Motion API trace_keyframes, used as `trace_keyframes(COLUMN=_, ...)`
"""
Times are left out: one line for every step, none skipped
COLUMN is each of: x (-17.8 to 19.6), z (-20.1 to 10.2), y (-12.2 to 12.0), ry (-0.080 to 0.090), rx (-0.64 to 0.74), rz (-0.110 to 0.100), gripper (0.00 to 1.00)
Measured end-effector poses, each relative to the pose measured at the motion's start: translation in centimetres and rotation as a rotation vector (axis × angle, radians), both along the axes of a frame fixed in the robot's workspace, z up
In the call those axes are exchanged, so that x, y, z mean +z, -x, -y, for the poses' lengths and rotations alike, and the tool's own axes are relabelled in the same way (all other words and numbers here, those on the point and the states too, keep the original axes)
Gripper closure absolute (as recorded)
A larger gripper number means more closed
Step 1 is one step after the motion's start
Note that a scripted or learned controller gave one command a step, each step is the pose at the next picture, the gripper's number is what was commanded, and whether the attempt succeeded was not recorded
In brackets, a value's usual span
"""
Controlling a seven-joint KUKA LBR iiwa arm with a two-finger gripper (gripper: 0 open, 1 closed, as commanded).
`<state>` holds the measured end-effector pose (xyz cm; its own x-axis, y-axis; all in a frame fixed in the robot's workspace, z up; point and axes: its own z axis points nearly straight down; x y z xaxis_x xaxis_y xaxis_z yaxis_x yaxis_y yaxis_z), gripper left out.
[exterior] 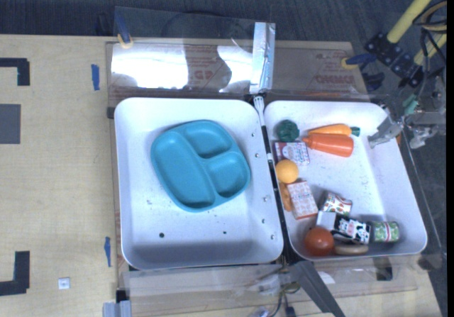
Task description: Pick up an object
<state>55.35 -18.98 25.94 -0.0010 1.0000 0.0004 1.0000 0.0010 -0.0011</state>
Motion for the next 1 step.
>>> trace_keyframes(x=-7.3, z=-2.64, y=-6.72, ry=0.0, rx=0.007, rz=-0.003, gripper=0.0)
